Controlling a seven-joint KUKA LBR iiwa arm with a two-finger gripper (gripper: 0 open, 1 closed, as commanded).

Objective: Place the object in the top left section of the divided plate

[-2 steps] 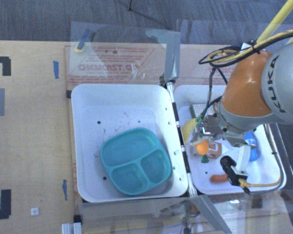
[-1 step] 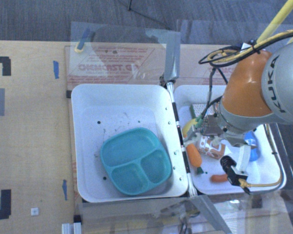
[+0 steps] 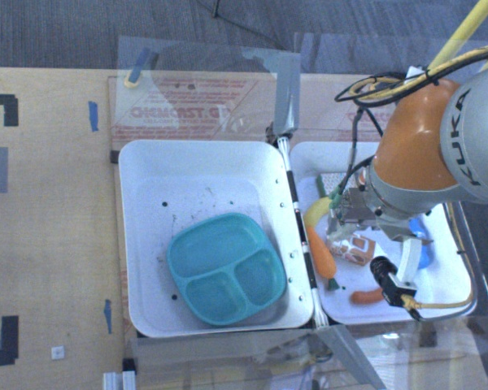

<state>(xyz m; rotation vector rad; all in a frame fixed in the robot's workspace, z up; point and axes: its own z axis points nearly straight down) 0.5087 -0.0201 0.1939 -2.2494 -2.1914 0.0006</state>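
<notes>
A teal divided plate (image 3: 226, 268) lies in the left white bin (image 3: 187, 169), toward its near side, with one large section and two smaller ones. My gripper (image 3: 344, 220) hangs low under the grey and orange wrist in the right bin (image 3: 459, 279), over a cluster of toy food. Right by it are a yellow banana-like piece (image 3: 317, 210), an orange carrot (image 3: 321, 253) and a brown and white piece (image 3: 359, 249). The wrist hides the gripper's tips, and I cannot see whether anything is held.
A red sausage (image 3: 365, 296) lies near the right bin's front wall. A blue object (image 3: 424, 252) sits to the right under the arm. A black fitting with a yellow cable (image 3: 388, 276) hangs off the wrist. The bins' shared wall (image 3: 297, 218) separates gripper and plate.
</notes>
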